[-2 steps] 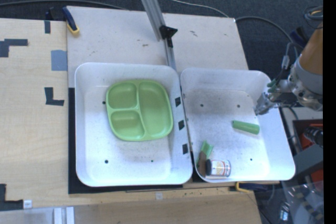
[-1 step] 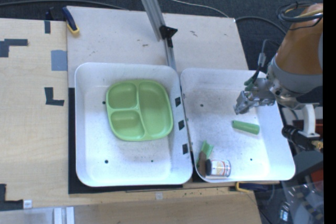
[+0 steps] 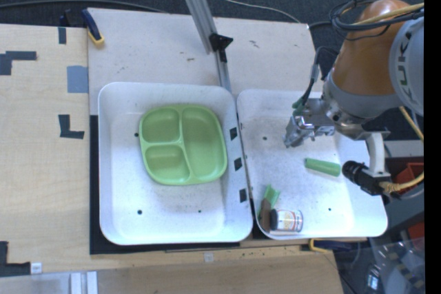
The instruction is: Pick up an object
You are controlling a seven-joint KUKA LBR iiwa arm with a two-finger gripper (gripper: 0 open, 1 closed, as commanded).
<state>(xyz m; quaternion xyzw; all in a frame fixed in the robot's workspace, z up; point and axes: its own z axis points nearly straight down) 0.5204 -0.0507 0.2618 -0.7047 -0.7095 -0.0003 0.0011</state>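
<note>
The gripper (image 3: 298, 134) hangs over bare floor in the right bin (image 3: 258, 107), nothing between its fingers; their spread cannot be told. A green cylinder (image 3: 322, 166) lies just beside it. A small jar (image 3: 286, 220) sits against the near rim. The green divided plate (image 3: 183, 144) fills the left bin (image 3: 110, 148).

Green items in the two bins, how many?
3. A green divided plastic plate lies in the left white bin. A green cylindrical stick lies in the right white bin. A small green piece sits near that bin's left wall. The arm may hide more.
</note>
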